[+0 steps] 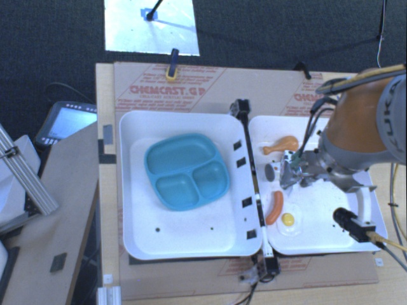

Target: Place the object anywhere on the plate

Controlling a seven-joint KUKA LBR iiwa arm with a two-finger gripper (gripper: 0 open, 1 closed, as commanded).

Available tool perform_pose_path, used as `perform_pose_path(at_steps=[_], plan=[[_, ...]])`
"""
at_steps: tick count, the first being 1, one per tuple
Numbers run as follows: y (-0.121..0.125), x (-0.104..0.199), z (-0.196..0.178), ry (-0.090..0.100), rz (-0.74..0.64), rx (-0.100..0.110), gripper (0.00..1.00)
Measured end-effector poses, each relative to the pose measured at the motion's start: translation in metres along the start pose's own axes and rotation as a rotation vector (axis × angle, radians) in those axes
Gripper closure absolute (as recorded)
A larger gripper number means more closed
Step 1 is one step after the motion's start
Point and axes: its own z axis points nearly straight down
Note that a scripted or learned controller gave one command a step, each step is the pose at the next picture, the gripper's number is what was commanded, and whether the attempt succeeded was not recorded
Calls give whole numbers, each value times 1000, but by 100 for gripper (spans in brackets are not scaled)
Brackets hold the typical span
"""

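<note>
I see the blue three-compartment plastic plate [186,170] in the left white bin [137,234]. The grey arm's two-finger gripper [287,172] hangs over the right white bin [318,243], near an orange toy chicken drumstick [281,146], an orange-red toy sausage [274,207] and a fried-egg toy [288,221]. Its state I cannot tell.

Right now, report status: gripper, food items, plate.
Gripper low over right white bin, grip unclear. Orange sausage, fried egg, drumstick lying loose. Blue sectioned plate in left bin, bare.
</note>
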Motion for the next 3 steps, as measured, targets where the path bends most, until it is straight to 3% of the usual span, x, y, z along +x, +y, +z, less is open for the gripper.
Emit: perform_pose_path(at_steps=[3], plan=[[19,149,-25,1,-1,-2,100]])
